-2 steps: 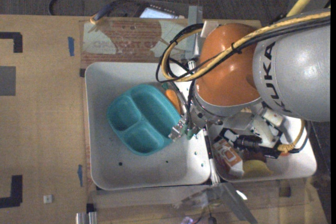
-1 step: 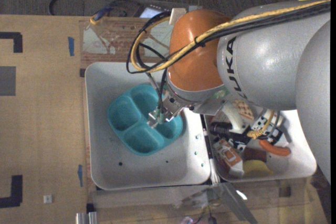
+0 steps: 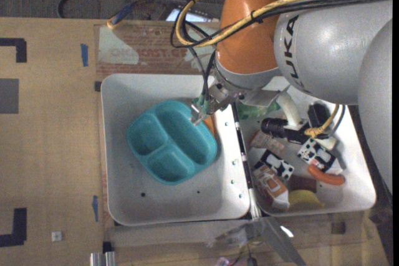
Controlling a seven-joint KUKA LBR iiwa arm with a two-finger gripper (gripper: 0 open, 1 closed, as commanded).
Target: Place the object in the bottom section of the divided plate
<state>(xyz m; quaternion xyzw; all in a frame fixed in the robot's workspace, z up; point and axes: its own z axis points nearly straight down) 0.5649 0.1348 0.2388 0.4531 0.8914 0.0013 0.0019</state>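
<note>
A teal divided plate (image 3: 171, 141) with three sections lies tilted in the left bin (image 3: 124, 196). My gripper (image 3: 201, 113) hangs over the plate's upper right rim, under the orange wrist band. A small orange object (image 3: 210, 125) shows just below and to the right of the gripper tip, between the plate's rim and the bin's right wall. The gripper hides most of it, so whether it is held cannot be made out. All three plate sections look bare.
The right bin (image 3: 361, 190) holds several things: a black-and-white patterned block (image 3: 276, 166), an orange sausage-like piece (image 3: 326, 177), a yellow banana (image 3: 305, 198), a small carton (image 3: 273, 186) and a green item (image 3: 252, 111). The arm covers the bin's upper part.
</note>
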